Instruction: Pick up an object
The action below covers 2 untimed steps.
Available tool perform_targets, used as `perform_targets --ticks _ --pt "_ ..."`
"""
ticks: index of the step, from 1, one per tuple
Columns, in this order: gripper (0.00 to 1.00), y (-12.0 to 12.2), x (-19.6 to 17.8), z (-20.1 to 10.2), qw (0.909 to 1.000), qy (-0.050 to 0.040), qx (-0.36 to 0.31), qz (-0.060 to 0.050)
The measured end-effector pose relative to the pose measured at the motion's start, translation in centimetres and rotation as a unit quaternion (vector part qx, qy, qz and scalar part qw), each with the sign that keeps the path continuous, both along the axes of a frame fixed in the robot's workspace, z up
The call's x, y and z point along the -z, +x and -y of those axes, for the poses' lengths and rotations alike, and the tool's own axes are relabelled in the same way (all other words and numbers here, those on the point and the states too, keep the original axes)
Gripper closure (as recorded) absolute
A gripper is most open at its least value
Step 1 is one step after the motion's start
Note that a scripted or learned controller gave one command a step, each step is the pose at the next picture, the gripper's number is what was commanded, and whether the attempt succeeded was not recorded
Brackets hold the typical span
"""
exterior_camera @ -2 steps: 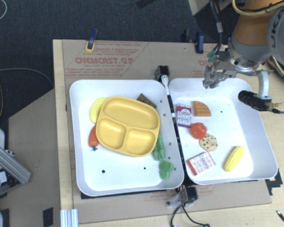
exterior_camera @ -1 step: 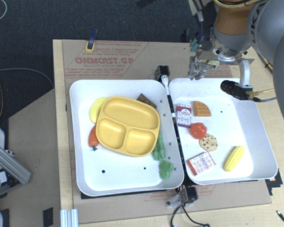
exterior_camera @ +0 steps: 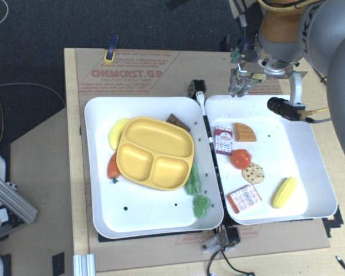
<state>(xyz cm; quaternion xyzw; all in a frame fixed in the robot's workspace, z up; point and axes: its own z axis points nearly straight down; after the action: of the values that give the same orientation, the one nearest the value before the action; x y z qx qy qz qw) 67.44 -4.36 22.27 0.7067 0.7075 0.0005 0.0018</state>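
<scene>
cardboard-topped bench [exterior_camera: 132, 68] bearing two white bins, yellow divided tray [exterior_camera: 155, 153] hiding most of the left bin [exterior_camera: 98, 154], gripper [exterior_camera: 241, 85] hanging above the right bin [exterior_camera: 310, 154] far rim, grip state unclear, red tomato [exterior_camera: 240, 158] sitting mid-bin beside cookie [exterior_camera: 253, 173], corn [exterior_camera: 283, 192] lying nearer front right

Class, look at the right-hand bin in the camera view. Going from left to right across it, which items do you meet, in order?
Red-and-white packet → red tomato → cookie → yellow corn cob. I leave out the orange wedge and the lower packet, since their spans overlap the others.
</scene>
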Motion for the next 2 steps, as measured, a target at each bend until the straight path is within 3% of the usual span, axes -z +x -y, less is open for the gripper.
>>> perform_targets --ticks 1,2 --pt "1.00 -0.5 0.1 -0.6 1.0000 0.0007 0.000 -0.002" --pt "1.00 -1.6 -0.7 1.0 1.0000 0.0008 0.001 -0.002"
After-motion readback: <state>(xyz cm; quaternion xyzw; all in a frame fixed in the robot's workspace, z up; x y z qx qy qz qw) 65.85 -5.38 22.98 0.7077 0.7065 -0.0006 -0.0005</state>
